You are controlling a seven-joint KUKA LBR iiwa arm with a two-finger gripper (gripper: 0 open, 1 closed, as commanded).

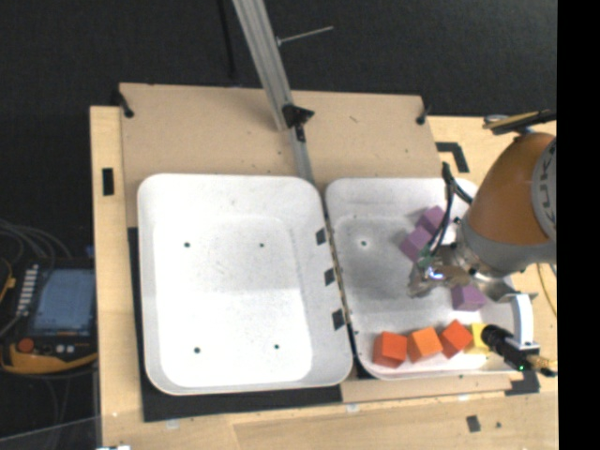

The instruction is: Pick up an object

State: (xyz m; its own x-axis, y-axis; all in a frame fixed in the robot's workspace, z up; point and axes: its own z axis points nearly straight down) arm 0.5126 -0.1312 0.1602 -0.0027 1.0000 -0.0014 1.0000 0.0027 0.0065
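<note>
In the right bin, my gripper hangs low over the floor, near the bin's right side. Two purple blocks lie just above it, touching each other. A third purple block lies to its right, partly under the wrist. Three orange blocks line the bin's front edge, with a yellow piece at their right end. The grey arm and its orange band cover the bin's right rim.
The left bin sits beside the right one, the two joined by a clipped divider. A slanted metal pole rises behind the bins. A black part juts over the right bin's front corner.
</note>
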